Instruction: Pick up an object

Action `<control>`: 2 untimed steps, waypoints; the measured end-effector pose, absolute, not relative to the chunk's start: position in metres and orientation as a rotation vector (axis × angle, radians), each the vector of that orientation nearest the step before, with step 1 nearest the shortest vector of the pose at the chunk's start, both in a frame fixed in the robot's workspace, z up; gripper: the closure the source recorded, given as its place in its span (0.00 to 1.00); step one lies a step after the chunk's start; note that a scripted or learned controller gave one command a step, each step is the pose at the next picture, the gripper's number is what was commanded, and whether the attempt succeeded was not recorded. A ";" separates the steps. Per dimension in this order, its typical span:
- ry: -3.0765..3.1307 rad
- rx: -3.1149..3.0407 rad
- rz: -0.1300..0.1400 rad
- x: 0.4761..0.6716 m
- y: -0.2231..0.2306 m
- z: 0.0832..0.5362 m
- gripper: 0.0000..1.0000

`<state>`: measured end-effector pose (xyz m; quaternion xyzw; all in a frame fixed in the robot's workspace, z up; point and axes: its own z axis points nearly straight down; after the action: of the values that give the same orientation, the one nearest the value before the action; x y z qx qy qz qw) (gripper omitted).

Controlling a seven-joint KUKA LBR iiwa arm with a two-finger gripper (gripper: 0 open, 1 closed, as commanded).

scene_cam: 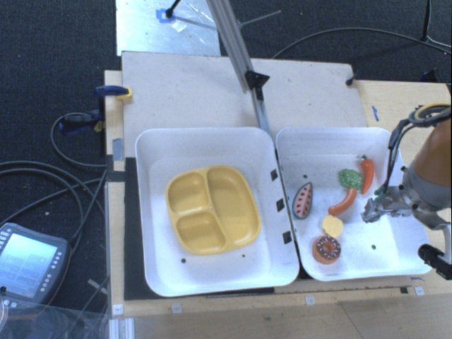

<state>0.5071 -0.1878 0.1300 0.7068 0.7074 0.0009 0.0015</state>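
Hovering in the right bin (353, 141), your gripper (372, 210) sits just right of the sausage (342, 203); its state you perhaps cannot tell.

No text, label, brand, number or sign can be read anywhere. The pendant (28, 263) at the near left has a lit screen, but whatever it shows is too small and blurred to make out. The small black marks on the wall between the two bins (281, 205) carry no legible characters.
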 end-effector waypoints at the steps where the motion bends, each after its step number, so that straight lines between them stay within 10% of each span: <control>1: 2.222 2.213 0.004 0.506 -0.189 0.173 1.00; 2: 2.222 2.209 0.007 0.505 -0.188 0.238 1.00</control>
<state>0.5052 -0.1884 0.2376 0.7050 0.7092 0.0021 0.0044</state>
